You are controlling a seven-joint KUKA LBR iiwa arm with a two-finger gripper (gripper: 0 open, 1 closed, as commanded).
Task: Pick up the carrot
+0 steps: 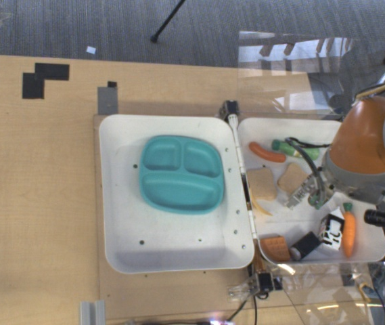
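Observation:
The carrot (348, 232), orange with a small green top, lies near the front right corner of the right bin (293, 130). It points roughly front to back. My gripper (304, 193) hangs low over the middle of that bin, just past a tan bread slice (291, 176), to the upper left of the carrot and apart from it. The grey and orange arm (363, 147) covers the bin's right side.
In the right bin lie a red sausage (266, 152), a green item (289, 145), a second pale bread slice (262, 183), a brown waffle piece (274, 246), a black cylinder (305, 245) and a black-and-white block (331, 229) beside the carrot. The left bin (121, 249) holds a teal divided plate (180, 175).

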